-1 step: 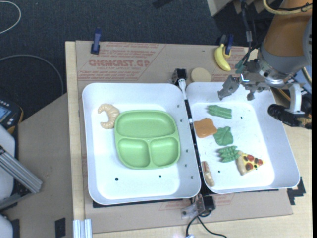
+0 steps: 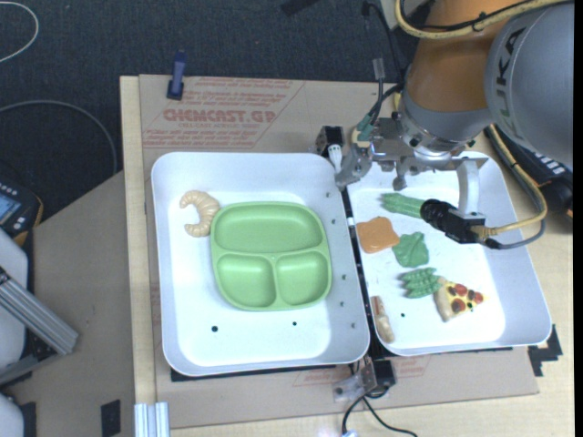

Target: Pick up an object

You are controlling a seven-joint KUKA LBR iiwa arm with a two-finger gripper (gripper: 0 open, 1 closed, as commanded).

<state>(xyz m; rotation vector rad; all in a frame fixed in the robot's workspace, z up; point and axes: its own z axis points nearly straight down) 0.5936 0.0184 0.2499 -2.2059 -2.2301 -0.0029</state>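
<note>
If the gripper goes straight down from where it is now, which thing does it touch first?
Probably the floor of the right bin near its top edge. The gripper hangs just above the long green toy, so it might brush that instead. From this slanted view the depth is hard to judge.

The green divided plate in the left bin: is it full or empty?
Empty. All three compartments of the green plate show bare green; the croissant lies beside it.
</note>
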